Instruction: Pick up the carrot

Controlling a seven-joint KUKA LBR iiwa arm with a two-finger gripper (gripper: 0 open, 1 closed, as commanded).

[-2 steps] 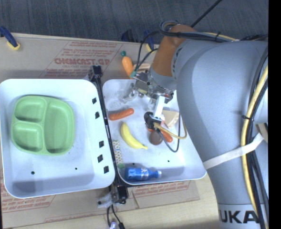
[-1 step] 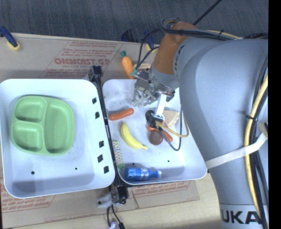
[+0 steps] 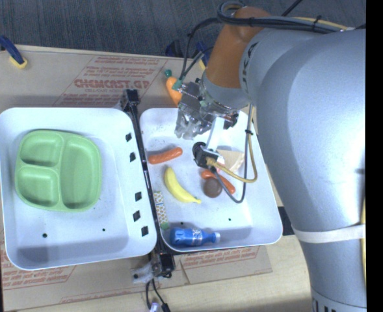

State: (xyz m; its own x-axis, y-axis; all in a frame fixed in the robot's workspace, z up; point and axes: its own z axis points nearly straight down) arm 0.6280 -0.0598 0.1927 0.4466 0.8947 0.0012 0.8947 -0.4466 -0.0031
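Above the right bin (image 3: 259,229), the pincer (image 3: 190,126) hangs with its fingers apart, gripping nothing. This looks like the approach step. The carrot (image 3: 218,178) lies lower in that bin, touching a brown ball (image 3: 212,188), so the next move calls for a shift down-right. That bin also holds a sausage (image 3: 165,155), banana (image 3: 179,186) and blue bottle (image 3: 194,237) (lying flat); the left bin (image 3: 61,246) holds a green plate (image 3: 59,169).

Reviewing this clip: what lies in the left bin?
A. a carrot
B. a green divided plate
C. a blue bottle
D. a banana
B: the green plate lies in the left bin, while the banana, bottle and carrot lie in the right bin.
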